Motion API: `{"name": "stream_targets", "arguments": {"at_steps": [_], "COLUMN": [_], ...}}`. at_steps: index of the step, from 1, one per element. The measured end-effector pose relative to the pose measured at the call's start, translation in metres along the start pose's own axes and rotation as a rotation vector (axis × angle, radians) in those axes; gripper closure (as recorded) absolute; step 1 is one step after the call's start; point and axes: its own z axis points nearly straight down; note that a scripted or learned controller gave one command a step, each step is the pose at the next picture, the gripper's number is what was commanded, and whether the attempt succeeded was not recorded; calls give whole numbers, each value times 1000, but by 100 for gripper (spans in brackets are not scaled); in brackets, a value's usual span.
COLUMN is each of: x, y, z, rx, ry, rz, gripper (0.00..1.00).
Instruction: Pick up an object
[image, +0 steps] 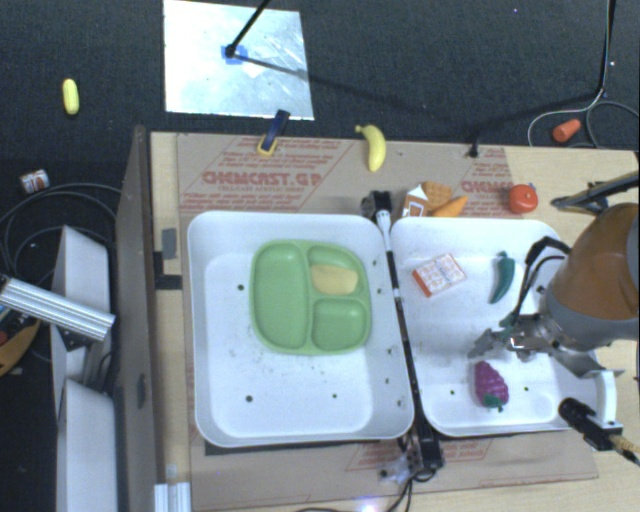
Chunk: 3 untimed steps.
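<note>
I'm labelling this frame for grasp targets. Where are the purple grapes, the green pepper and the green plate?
purple grapes (490, 384), camera view, middle of the bunch.
green pepper (501, 277), camera view, middle of its body.
green plate (283, 298), camera view, bare left compartment.

Board lettering: red print reading "CHEMCAST GP" is showing on the brown protective sheet (262, 178) behind the left bin.
Right lettering: a partly hidden repeat of the same red print is showing behind the right bin.
Small card (438, 274): red markings are appearing, too small to read.
</note>
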Motion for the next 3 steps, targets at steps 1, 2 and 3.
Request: {"name": "stream_targets", "arguments": {"at_steps": [1,2,3], "x": [2,-7,-12], "y": [0,91,33], "z": [37,-64,-33], "rx": [1,-17,2], "ry": [0,-6,0], "rz": [1,-8,1], "gripper": [0,0,0]}}
